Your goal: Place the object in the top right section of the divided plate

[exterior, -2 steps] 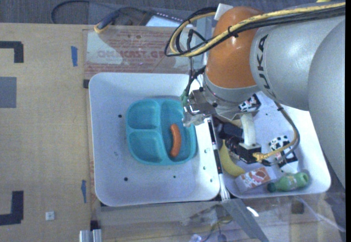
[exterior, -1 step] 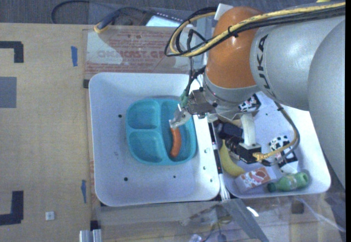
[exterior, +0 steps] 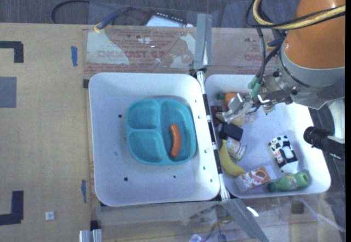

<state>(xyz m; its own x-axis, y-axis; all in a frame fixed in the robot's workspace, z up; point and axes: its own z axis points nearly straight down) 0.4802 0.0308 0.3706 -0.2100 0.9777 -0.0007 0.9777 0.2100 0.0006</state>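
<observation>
A teal divided plate [exterior: 143, 117] lies in the middle of the left white bin [exterior: 109, 175]. An orange sausage-shaped piece [exterior: 175, 140] rests in the plate's long right section, lying lengthwise. My gripper [exterior: 240, 108] hangs over the upper left part of the right bin [exterior: 318, 180], above a small cluster of items by the divider. An orange item [exterior: 231, 95] and a black block [exterior: 232, 131] lie close beside and below it. The gripper's own body hides whatever is directly beneath it.
The right bin also contains a banana [exterior: 230, 165], a small jar [exterior: 237, 149], a red-and-white carton [exterior: 255, 177], a green bottle [exterior: 289, 182] and a black-and-white cow-print item [exterior: 282, 153]. The arm's orange band [exterior: 323, 16] and cables loom over that bin's far right.
</observation>
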